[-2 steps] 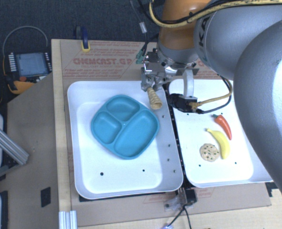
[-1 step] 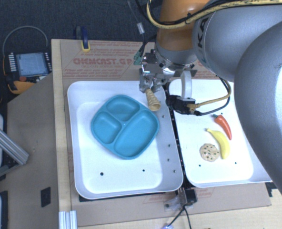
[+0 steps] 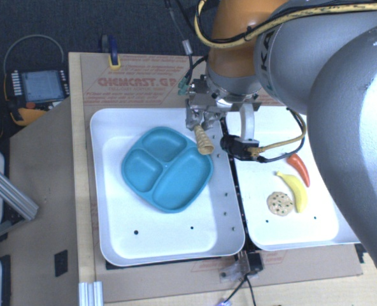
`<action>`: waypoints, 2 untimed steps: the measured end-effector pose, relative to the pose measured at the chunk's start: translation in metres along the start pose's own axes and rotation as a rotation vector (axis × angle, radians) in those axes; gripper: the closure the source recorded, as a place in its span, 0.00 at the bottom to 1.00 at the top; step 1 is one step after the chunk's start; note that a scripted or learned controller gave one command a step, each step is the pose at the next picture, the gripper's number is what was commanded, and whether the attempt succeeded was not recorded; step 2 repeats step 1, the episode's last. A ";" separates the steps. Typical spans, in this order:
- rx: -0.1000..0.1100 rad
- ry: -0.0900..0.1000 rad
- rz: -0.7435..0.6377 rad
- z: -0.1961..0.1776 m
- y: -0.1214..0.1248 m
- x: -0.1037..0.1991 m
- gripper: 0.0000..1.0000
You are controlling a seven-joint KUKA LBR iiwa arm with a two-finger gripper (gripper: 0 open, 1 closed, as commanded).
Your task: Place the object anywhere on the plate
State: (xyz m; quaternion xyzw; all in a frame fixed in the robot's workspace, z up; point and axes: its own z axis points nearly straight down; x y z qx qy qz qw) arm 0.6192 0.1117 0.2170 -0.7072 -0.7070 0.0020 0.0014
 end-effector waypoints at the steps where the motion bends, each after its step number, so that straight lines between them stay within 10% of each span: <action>1: -0.002 0.001 0.000 -0.001 0.000 0.000 0.00; 2: -0.002 0.001 0.000 -0.001 0.000 0.000 0.00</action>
